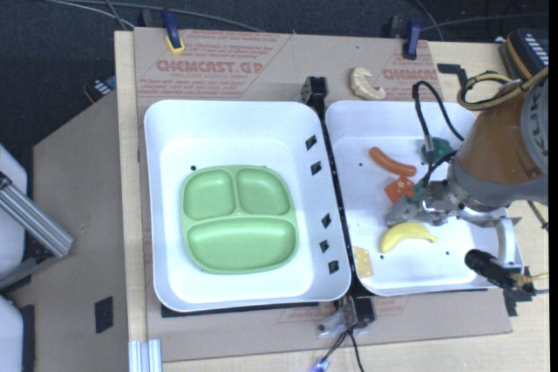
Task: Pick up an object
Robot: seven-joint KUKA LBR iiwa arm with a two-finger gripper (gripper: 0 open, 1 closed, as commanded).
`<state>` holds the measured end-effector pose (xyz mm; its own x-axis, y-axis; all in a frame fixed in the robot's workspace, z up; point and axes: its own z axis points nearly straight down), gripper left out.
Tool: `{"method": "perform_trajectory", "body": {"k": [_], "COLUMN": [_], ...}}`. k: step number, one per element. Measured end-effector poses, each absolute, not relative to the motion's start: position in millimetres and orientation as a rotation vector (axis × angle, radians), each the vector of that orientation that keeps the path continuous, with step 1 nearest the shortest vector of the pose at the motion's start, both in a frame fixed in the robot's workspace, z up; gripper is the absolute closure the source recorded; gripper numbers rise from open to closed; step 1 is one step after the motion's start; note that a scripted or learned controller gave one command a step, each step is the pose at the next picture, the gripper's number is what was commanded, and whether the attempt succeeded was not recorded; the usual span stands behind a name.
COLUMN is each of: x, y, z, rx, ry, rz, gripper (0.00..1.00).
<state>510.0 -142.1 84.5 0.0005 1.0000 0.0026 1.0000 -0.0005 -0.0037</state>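
Note:
In the right bin [366, 122] lie a yellow banana [406, 235], an orange sausage-shaped piece [391, 161] and a small red-orange piece [400, 187]. A tan cracker-like bit [362, 260] rests at the bin's front left corner. My gripper [420, 206] hangs low over the bin, just above the banana and beside the red-orange piece. Nothing shows between its fingers.
The left bin [166, 135] holds a green three-compartment plate [240, 217]. A beige object [367, 83] lies on the board behind the right bin. Black clips line the divider between the bins. The arm's orange band [501, 139] and cables cover the right bin's far right side.

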Motion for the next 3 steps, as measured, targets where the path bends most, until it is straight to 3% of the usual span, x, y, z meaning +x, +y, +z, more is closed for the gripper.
{"method": "perform_trajectory", "body": {"k": [1,3], "x": [510.7,511.0], "y": [-142,-147], "z": [96,195], "rx": [-2.221,-2.226], "ry": [-2.219,-2.227], "rz": [-0.002,-0.005], "gripper": [1.00,1.00]}}
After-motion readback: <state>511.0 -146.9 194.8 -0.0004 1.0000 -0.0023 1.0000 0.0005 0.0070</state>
